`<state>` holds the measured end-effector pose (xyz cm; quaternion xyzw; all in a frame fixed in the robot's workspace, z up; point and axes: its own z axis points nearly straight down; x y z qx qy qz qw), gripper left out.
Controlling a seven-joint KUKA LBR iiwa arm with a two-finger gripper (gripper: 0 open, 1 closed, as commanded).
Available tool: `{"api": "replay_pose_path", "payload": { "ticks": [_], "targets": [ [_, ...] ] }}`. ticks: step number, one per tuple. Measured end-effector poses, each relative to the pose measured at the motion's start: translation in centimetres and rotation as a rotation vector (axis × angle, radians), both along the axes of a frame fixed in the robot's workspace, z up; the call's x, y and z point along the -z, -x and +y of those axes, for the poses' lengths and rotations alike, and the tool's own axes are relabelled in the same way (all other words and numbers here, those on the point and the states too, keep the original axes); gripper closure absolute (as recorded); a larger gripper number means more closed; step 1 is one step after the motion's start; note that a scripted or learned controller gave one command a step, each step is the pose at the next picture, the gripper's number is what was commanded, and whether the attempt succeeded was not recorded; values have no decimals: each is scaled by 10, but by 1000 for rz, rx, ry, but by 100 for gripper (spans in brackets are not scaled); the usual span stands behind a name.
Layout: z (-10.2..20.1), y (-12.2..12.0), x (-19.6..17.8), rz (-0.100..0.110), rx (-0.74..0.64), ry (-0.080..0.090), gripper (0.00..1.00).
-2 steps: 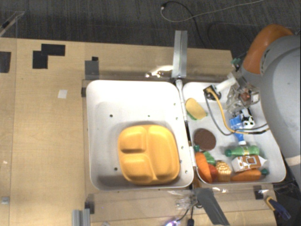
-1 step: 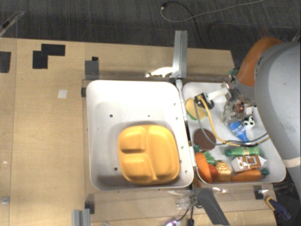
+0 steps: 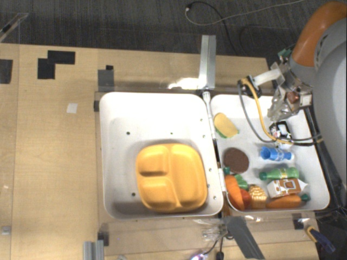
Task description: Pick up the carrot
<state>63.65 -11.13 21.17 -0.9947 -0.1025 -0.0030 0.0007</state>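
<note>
bench point(image 3: 49, 161) | bears: left bin point(image 3: 114, 145); right bin point(image 3: 309, 161), side by side

- No text, brand, number or sign is showing clearly enough to read.
- The small carton point(image 3: 286, 187) in the right bin point(image 3: 255, 104) is carrying printed markings, but they are blurring into shapes too small to make out.

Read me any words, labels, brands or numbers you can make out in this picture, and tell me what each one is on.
None can be read.
Carton in the right bin: printed front, too blurred to read.
Blue bottle: label too small to read.
Green bottle: label too small to read.
</note>
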Motion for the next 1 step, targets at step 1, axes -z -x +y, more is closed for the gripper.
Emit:
{"api": "replay_pose_path", "payload": {
  "ticks": [1],
  "targets": [
    [0,0,0,1,0,0,0]
  ]
}}
